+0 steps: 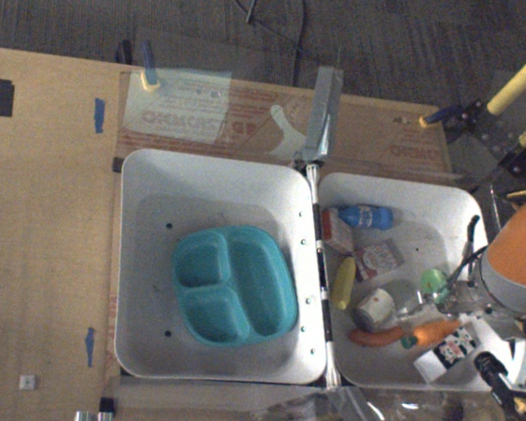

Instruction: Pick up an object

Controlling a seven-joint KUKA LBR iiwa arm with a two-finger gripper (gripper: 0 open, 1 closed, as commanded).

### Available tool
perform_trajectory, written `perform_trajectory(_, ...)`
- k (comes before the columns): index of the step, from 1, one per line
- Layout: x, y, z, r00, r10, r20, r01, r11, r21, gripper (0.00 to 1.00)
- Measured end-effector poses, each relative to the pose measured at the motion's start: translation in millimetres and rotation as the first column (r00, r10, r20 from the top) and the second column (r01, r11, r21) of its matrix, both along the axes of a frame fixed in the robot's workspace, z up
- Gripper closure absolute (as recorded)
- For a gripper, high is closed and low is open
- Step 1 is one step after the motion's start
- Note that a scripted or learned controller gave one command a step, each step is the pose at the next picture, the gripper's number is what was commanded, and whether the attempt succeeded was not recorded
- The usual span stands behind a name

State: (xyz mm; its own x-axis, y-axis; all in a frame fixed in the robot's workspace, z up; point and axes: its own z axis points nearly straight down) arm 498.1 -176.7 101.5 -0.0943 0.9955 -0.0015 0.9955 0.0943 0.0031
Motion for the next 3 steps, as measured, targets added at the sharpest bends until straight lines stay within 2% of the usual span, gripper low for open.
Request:
perform_trajectory(1, 6.4, -27.5, 162.1, 1.0, -0.001, 0.0, 0.001, 1.0, 0.0, 0.0)
perform_trajectory(2, 28.7, -25.1, 24.9, 0.995, -0.095, -0.003, 0.095, 0.995, 0.001, 0.0)
perform_trajectory(3, 54.8, -31.4, -8.4, 0.999, -0.045, -0.003, 0.045, 0.999, 0.002, 0.0)
